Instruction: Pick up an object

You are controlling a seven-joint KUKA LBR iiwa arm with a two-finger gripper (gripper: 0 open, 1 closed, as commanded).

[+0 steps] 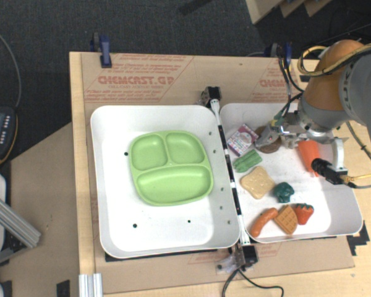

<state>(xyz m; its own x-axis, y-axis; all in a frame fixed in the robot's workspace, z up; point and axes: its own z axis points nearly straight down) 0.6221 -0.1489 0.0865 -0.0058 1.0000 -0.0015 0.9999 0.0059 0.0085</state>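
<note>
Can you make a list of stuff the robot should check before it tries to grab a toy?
1. Gripper is over the right white bin: ok.
2. Something sits under the gripper: ok, a dark brown round toy lies right by it.
3. Fingers open and ready: cannot tell.
4. Nothing crowds that toy: not ok, the pink and white packet touches or nearly touches it.
5. The green three-part plate in the left white bin is out of the way: ok.
</note>
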